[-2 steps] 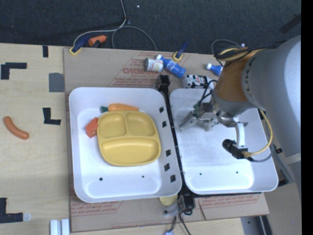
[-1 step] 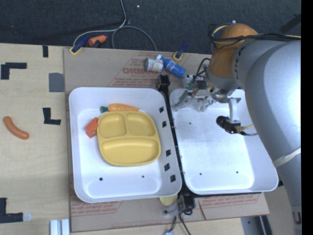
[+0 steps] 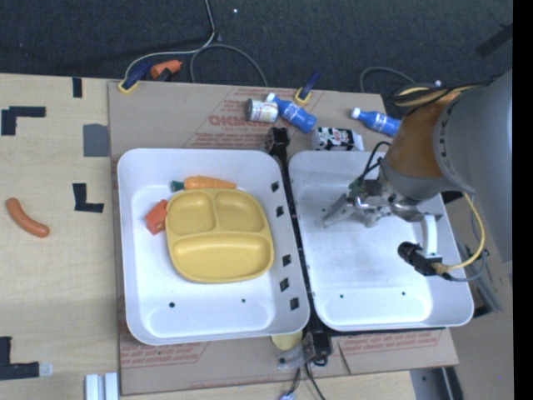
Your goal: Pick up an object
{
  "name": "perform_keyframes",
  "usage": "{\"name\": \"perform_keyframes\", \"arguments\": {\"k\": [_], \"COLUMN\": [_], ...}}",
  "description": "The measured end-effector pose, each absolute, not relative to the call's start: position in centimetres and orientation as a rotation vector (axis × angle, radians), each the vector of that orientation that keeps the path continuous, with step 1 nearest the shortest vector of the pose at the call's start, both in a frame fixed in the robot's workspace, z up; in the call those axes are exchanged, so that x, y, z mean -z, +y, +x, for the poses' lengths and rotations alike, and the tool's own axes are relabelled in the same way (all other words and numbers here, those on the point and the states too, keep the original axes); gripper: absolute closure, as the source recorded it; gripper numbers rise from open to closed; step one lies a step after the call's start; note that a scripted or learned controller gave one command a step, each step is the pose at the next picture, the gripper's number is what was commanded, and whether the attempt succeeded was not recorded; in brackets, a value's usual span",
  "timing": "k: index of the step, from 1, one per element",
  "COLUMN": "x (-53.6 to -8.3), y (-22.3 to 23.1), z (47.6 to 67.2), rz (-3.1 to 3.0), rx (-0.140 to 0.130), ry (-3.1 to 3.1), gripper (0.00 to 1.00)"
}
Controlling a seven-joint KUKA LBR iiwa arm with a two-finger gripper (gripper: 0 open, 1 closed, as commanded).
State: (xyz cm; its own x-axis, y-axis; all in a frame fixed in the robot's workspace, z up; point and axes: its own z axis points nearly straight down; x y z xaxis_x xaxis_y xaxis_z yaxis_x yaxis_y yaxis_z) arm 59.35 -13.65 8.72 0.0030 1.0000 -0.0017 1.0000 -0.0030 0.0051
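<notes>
A: The gripper hangs over the right bin, fingers splayed, holding nothing. What should it go for?

B: The left bin. The smooth yellow tray is broad and hard; the slim, tapered carrot just behind it suits a centred pinch.

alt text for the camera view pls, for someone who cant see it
A grey robot arm with an orange band reaches from the right, its gripper low over the right white bin. The left white bin holds a yellow divided plate with a toy carrot at its far edge. Blue bottles lie on the cardboard behind the bins.
</notes>
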Motion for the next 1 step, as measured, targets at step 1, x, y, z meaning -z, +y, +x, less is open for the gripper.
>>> {"name": "perform_keyframes", "arguments": {"k": [1], "x": [-8.61], "y": [-9.98], "z": [63.43], "rz": [2.213], "rx": [-0.003], "ry": [2.223], "gripper": [0.00]}}
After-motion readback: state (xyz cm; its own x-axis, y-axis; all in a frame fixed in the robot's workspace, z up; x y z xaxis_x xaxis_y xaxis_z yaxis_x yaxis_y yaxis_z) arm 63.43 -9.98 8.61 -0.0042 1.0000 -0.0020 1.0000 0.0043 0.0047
